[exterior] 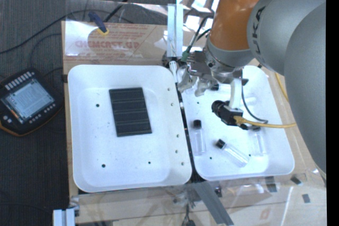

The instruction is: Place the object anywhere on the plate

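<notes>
Near rim of right bin [249, 169]: three clear vials [198, 140], two black-capped, third cap hard to make out. Left bin [85, 166]: one dark ribbed plate [130, 111], open white floor all round it, nothing on it. Farther: jaws [193, 82] over inner edge of right bin, partly hidden under wrist; apart or together, cannot tell. Arm [275, 18] cut off at right. Pendant [26, 100] left of bench.
</notes>
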Robot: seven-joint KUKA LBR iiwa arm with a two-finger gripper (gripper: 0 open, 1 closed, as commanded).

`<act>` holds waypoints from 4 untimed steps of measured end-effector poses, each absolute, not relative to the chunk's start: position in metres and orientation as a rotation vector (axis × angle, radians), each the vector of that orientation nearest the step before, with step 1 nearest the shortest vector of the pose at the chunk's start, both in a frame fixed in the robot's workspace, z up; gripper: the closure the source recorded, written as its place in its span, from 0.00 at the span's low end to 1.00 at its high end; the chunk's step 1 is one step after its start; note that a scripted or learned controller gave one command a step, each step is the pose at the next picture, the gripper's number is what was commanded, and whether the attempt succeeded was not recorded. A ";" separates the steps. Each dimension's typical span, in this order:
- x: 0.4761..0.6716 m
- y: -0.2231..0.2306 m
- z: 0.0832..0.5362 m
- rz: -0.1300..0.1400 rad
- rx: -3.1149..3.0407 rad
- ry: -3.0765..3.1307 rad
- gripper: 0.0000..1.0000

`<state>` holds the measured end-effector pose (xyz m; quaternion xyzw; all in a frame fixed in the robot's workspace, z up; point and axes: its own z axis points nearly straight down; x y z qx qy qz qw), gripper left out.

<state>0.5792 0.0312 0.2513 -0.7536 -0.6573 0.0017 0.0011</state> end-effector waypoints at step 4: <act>0.539 0.218 0.264 -0.001 -0.577 -3.087 1.00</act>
